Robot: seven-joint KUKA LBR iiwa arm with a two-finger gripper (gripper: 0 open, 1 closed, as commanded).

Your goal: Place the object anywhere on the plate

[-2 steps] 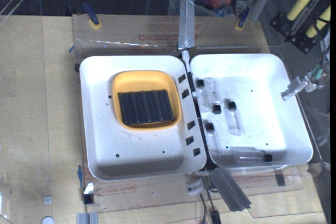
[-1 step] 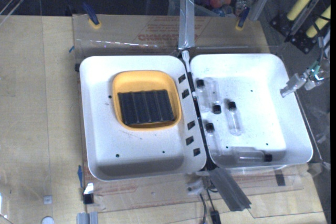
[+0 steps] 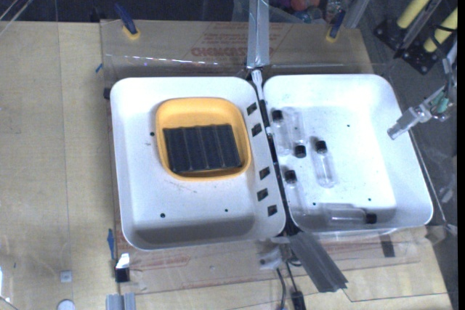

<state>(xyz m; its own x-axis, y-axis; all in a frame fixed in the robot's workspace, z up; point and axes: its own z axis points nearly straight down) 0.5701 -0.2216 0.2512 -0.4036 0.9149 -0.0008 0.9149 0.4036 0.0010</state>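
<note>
vials (image 3: pixel 322 160) lie in right bin (image 3: pixel 378 94)

A: How is the scene lit?
B: Evenly, from overhead. The two shallow white plastic bins (image 3: pixel 341 94) glare brightly and lose surface detail.
A: Shadows?
B: Soft, faint ones under the bin rims; the background at the top is dim.
A: Sharpness?
B: Slightly soft and grainy throughout.

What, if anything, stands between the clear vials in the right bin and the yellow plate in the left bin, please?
The raised divider wall with black clips where the two white bins meet runs between the clear plastic vials with black caps and the yellow square plate. A dark ribbed rectangular block already lies on the plate, covering most of its middle.
</note>
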